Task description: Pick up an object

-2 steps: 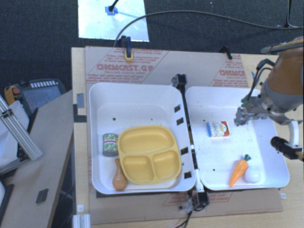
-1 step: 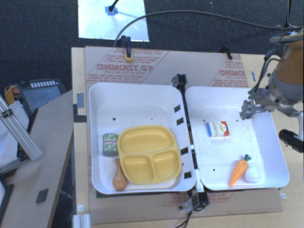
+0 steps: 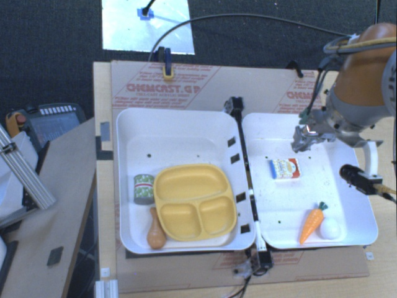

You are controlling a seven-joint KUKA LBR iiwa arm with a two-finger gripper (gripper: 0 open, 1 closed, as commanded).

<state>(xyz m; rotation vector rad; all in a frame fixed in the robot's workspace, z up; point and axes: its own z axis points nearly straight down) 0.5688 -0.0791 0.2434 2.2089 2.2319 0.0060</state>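
The arm (image 3: pixel 363 85) is reaching over the right bin (image 3: pixel 267 228); its pincer (image 3: pixel 302 140) is hanging above the floor, whether wide or narrow I cannot tell. In the left bin (image 3: pixel 180 126) a yellow divided plate (image 3: pixel 193 200), green can (image 3: pixel 143 189) and wooden pear-shaped piece (image 3: pixel 155 231) are sitting. A small carton (image 3: pixel 285 168) is lying just below the pincer; toy carrot (image 3: pixel 311 223) is touching a white egg (image 3: pixel 330 228).

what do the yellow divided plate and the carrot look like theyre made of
Yellow divided plate: probably moulded plastic, going by its even colour, rounded compartments and soft sheen. Carrot: likely a plastic or rubber toy, uniformly bright orange with a green top; which one is unclear.
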